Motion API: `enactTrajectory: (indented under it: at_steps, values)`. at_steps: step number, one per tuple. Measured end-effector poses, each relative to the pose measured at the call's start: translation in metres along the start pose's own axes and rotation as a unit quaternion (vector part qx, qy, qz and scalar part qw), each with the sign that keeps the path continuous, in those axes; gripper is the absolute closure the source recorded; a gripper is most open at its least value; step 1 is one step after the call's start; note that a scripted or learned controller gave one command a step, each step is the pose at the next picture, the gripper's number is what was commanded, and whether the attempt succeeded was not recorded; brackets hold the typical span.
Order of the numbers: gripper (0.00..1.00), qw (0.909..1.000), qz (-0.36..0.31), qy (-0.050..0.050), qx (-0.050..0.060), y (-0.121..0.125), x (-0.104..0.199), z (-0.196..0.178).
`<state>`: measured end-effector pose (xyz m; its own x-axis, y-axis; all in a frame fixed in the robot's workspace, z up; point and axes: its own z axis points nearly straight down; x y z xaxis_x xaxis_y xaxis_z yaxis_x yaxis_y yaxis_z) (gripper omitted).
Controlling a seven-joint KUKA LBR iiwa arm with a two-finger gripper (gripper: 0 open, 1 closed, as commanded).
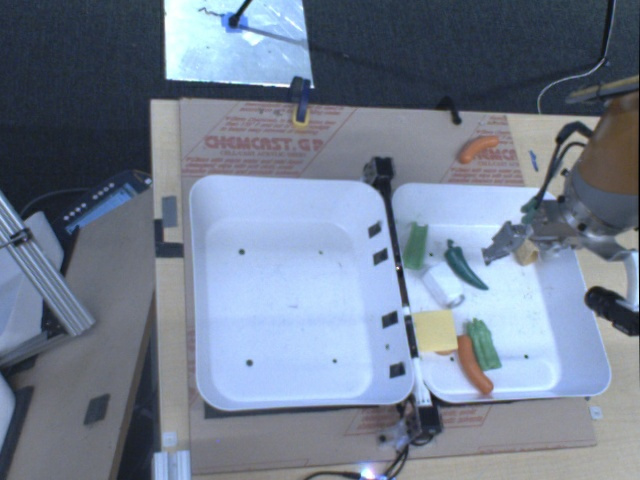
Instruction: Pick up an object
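Note:
My gripper [509, 244] hangs over the right bin [575, 308], near its upper right part, with the arm reaching in from the right. A small tan object [527, 255] sits right at the gripper's underside; whether it is gripped I cannot tell. To the gripper's left lies a dark green pepper [464, 266]. Farther left are a light green piece [415, 246] and a small white object [441, 288]. A yellow block [435, 331], an orange carrot [475, 365] and a green vegetable [485, 342] lie near the bin's front left.
The left bin [290, 288] adjoins the right one along a black clipped divider [395, 288]. An orange item [478, 149] lies on the cardboard behind the right bin. A yellow and blue clamp [300, 103] stands at the back edge.

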<state>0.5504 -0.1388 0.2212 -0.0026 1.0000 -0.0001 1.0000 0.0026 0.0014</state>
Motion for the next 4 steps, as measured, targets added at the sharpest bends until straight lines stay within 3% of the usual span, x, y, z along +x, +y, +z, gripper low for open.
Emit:
enactTrajectory:
  at_steps: [1,2,3,4]
  values:
    - [0.00,1.0000,0.001,0.002,0.005,-0.041,0.015,0.141]
    - [1.00,1.0000,0.000,0.000,-0.001,-0.037,0.013,0.123]
    - [1.00,1.0000,-0.002,-0.001,-0.007,-0.029,0.026,-0.084]
    - [1.00,1.0000,-0.003,-0.001,-0.008,-0.060,0.049,-0.240]
